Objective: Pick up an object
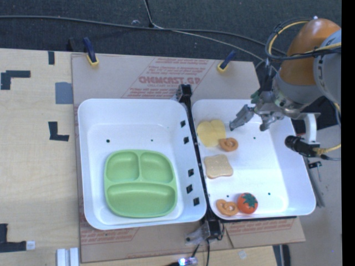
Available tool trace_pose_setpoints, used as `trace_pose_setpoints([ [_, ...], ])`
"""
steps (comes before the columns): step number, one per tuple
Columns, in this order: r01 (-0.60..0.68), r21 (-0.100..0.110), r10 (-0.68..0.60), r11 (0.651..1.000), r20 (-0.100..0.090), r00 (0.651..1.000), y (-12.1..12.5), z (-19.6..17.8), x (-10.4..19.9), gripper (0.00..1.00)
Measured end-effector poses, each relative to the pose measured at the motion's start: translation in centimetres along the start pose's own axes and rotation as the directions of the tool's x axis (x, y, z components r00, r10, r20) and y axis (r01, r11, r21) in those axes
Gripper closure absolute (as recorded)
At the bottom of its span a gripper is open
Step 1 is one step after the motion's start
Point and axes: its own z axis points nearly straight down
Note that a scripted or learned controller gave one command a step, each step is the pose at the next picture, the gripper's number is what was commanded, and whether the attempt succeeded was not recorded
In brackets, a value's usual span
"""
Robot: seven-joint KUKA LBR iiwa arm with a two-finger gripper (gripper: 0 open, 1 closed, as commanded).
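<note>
My gripper [253, 121] hangs over the back of the right bin [277, 165], open, with nothing between its fingers. Its left fingertip [237, 123] sits just right of a pale yellow chip-like piece [211, 132]. An orange ring-shaped toy [228, 144] lies in front of that piece. A tan toast slice [217, 165] rests near the bin's left wall. Near the front edge lie a second orange ring [226, 206] and a red tomato with a green top [247, 203].
The left bin [91, 121] holds a green divided plate [140, 183]. A black divider strip [191, 148] runs between the bins. Cables cross the dark floor behind the bench. Clamps [90, 54] pin the cardboard base at the back.
</note>
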Motion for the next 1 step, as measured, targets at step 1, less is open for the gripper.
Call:
trace_pose_setpoints([
  [1, 0.004, -0.014, -0.004, 1.0, 0.002, 1.0, 0.31, -0.86, 0.03, 0.0],
])
